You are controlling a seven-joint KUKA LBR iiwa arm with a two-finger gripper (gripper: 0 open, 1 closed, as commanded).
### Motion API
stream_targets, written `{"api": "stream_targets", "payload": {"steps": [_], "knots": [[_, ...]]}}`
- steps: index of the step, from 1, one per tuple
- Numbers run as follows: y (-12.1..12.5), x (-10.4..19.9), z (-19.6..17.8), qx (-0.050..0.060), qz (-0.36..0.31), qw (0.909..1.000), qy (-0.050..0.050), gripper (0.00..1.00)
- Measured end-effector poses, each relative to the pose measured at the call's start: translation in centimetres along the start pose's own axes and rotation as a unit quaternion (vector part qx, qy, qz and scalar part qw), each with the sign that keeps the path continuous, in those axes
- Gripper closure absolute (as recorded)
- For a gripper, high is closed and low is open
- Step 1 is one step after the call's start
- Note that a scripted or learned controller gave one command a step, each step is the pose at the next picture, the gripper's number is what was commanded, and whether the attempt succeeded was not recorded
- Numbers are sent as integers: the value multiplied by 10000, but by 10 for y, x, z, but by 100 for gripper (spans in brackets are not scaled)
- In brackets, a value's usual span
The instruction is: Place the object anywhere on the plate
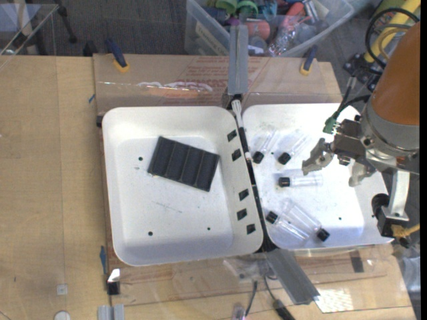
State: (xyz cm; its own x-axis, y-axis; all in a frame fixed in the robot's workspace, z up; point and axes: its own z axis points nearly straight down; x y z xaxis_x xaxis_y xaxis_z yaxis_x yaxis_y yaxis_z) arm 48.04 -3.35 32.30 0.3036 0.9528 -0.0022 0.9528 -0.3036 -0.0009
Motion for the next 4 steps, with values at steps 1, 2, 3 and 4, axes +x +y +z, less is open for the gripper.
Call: {"api": "stream_targets", "payload": {"steps": [1, 2, 3, 4], "knots": [[0, 0, -9, 1, -2, 10000, -5, 100], [0, 1, -9, 3, -4, 10000, -6, 0], [1, 1, -19, 4, -8, 10000, -11, 100], [1, 1, -19, 5, -9, 10000, -12, 0]]}}
